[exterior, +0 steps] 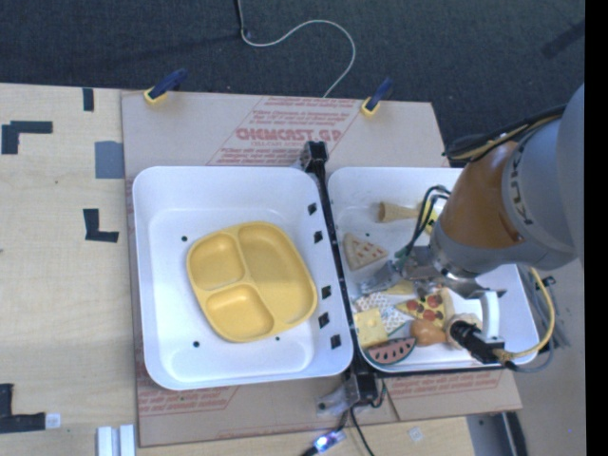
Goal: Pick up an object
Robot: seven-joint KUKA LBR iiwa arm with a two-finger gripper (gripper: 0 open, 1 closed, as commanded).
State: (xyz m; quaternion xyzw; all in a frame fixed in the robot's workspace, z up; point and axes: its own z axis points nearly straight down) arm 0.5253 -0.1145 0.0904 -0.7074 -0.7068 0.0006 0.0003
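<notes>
Gripper (407, 275) is low in the right bin (521, 335) among toy food; its state cannot be told. Nearest: pizza slice (425, 305), sandwich wedge (364, 251). Recommend a vertical descent centred on one isolated piece.

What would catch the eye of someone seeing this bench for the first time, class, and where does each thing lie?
The yellow divided plate stands out first, lying alone in the left bin. Next comes the grey arm with its orange band, reaching in from the right over the right bin. Below it lies a jumble of toy food, including a pizza slice and a watermelon slice near the front edge.
</notes>
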